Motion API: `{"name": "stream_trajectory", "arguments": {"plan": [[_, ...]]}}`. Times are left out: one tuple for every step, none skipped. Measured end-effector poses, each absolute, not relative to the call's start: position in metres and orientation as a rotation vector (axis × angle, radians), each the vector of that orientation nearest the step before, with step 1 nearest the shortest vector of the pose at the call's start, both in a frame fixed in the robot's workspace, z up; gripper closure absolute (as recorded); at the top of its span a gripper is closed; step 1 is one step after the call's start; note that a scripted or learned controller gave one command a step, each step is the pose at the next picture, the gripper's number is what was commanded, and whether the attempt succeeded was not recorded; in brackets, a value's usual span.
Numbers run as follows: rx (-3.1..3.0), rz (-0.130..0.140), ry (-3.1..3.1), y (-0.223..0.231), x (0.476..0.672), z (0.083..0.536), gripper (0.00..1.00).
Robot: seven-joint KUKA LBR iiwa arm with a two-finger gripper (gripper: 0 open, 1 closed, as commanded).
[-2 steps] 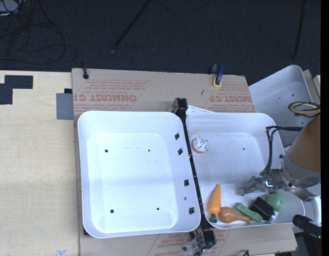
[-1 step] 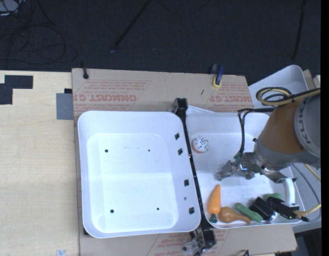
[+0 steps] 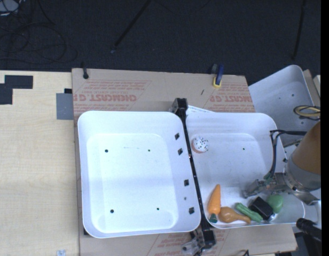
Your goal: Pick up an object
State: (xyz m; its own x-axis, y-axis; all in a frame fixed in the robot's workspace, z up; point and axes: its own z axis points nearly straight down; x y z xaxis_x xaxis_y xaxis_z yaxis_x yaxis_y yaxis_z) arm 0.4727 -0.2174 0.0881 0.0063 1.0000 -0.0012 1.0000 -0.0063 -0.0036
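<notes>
My gripper (image 3: 259, 186) hangs low over the right bin's (image 3: 228, 122) near right part, reaching in from the right. Nothing shows in its grasp. Just below it a small black block (image 3: 262, 207) lies among green pieces: a long green one (image 3: 248, 212) and a round green one (image 3: 275, 201). Left of these sit an orange carrot (image 3: 214, 198) standing on end and a tan gourd-shaped toy (image 3: 232, 215) along the front wall. A white speckled ball (image 3: 200, 144) rests near the bin's left wall, well away from the gripper.
The left bin (image 3: 130, 122) adjoins the right one along a black divider (image 3: 189, 167). Both stand on a cardboard sheet (image 3: 154, 89). A blue and yellow clamp (image 3: 218, 75) grips the cardboard's far edge.
</notes>
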Motion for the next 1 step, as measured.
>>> {"name": "stream_trajectory", "arguments": {"plan": [[-2.212,-0.003,-2.225,-0.1235,0.4762,0.0876,0.0]]}}
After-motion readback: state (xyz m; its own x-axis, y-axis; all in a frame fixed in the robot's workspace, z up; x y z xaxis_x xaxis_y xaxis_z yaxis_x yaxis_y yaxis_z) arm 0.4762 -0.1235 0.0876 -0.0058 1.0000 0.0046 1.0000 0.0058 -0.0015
